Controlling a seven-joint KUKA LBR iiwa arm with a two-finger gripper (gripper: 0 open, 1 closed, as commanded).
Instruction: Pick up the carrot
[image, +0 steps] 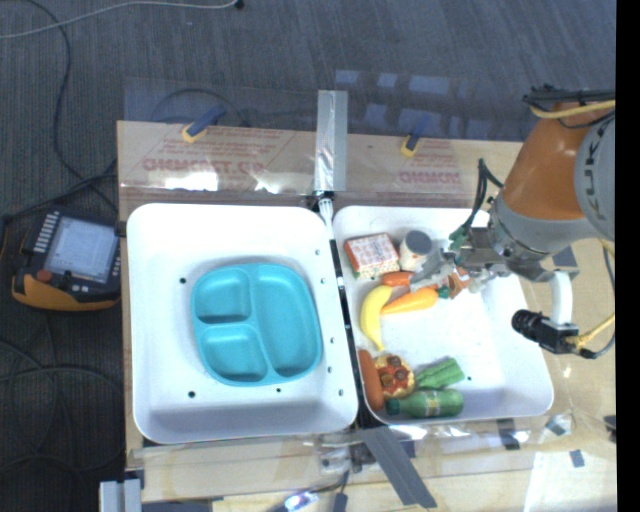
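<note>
The carrot (418, 298) is an orange taper lying almost level in the upper middle of the right bin (520, 345), its thick end pointing right. My gripper (452, 278) is low in that bin, right at the carrot's thick right end and seemingly touching it. The grey wrist and the orange band above it come in from the upper right. The gripper's body hides where it meets the carrot.
A yellow banana (371, 312) curves just left of the carrot, with a small red-orange piece (396, 280) above it. A red and white box (369, 254) and a grey can (416, 243) sit behind. A pizza slice (395, 375), green vegetable (440, 373) and green bottle (425, 404) lie in front. The left bin holds a blue divided tray (255, 322).
</note>
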